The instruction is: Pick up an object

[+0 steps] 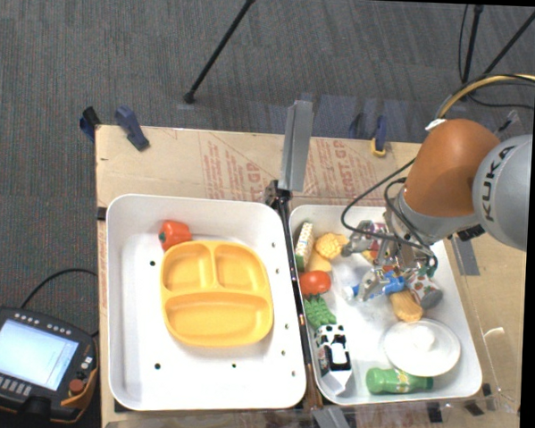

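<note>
A: Item one, left bin (123, 246)?
B: Holds a yellow divided tray (217, 293), lying flat near the middle. A red pepper (174, 233) sits at the tray's far left corner, touching its rim.

A: Right bin (468, 349)?
B: Crowded. Along the left wall, far to near: a pale wrapped bar (303, 244), a yellow corn cob (330, 246), a red tomato (315, 282), a green leafy piece (318, 311), a black-and-white carton (335, 348). Near the front: a white bowl (421, 346), and a green bottle (399, 381) lying on its side just beside it. A tan bread roll (407, 305) lies just beyond the bowl.

A: Arm?
B: Grey arm (510, 190) with orange band (449, 169) reaches in from the right, over the right bin's far half.

A: Jaws?
B: The gripper (392, 269) is down among the clutter, right above a blue-and-white item (377, 286) beside the roll. Whether they are released or clenched, cannot tell; tangled with the objects.

A: Worktop?
B: Cardboard-covered worktop (208, 161), bins side by side.
</note>
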Motion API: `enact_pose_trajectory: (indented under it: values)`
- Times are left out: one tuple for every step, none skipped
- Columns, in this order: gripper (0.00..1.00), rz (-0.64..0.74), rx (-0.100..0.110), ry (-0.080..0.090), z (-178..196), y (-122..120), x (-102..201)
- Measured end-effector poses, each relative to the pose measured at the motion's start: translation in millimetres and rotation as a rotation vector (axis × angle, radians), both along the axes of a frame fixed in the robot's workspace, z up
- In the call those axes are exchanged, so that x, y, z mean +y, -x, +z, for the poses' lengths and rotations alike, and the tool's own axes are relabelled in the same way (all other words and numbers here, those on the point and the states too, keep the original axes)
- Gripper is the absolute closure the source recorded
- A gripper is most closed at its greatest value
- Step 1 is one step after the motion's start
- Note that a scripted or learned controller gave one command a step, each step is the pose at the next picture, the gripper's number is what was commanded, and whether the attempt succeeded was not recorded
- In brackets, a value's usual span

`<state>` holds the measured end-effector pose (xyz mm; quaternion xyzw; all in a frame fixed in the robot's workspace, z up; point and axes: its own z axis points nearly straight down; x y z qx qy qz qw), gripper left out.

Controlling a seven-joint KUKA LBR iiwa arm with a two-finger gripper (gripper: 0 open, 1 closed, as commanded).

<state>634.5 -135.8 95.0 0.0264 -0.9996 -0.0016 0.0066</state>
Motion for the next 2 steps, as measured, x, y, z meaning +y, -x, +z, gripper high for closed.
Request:
enact_pose_trajectory:
  values:
    - [0.0,-0.008,-0.012,0.001,-7.9,82.6,-35.3]
    - [0.0,0.147,-0.015,0.0,-7.8,77.0,-23.7]
